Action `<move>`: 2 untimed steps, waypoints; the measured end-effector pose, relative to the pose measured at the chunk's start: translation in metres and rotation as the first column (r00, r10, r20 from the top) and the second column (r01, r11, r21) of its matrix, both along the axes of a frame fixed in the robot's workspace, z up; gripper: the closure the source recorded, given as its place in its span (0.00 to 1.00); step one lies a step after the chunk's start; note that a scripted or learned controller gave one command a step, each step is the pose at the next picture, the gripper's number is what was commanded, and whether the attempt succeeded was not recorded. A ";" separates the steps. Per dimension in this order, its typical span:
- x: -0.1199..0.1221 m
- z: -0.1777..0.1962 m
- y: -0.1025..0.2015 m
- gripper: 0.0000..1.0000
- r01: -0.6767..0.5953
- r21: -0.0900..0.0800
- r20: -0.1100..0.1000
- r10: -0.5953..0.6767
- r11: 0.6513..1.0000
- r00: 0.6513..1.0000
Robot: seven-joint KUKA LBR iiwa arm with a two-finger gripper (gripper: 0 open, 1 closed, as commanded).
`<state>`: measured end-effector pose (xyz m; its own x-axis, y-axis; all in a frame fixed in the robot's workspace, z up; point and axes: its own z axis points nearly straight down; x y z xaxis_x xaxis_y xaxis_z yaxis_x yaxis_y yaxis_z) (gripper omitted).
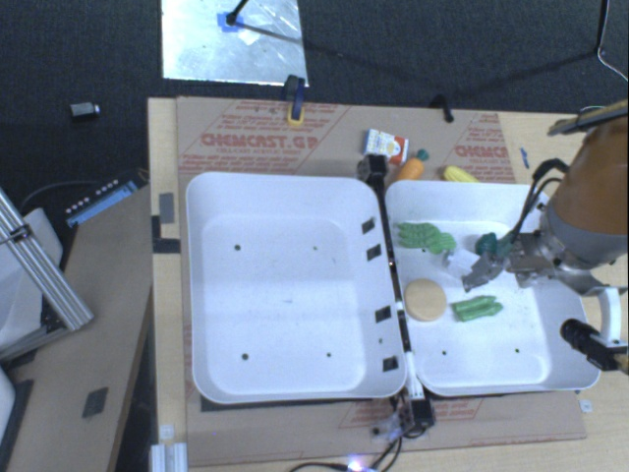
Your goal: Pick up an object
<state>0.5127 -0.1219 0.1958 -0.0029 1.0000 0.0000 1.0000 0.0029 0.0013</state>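
White right bin [550, 367]: your gripper [479, 268] hangs over its middle | finger state: you cannot tell | tan round disc [427, 299] by left wall | green pod [477, 309] just beside disc | leafy green piece [425, 236] toward back-left corner

In the right bin [531, 377], 1 round disc [426, 299] lies left of a pod [477, 309], a leaf [425, 236] behind.

Left bin [285, 293]: floor open throughout. Right bin [491, 362]: 3 obstacles upper-centre — leafy green piece [425, 236], tan disc [426, 300], green pod [477, 309]; lower floor open.
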 end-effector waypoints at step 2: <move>0.051 -0.087 -0.058 1.00 0.000 -0.001 0.003 0.000 1.000 1.000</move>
<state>0.5638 -0.1802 0.1092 -0.0024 1.0000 -0.0009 1.0000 0.0025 0.0038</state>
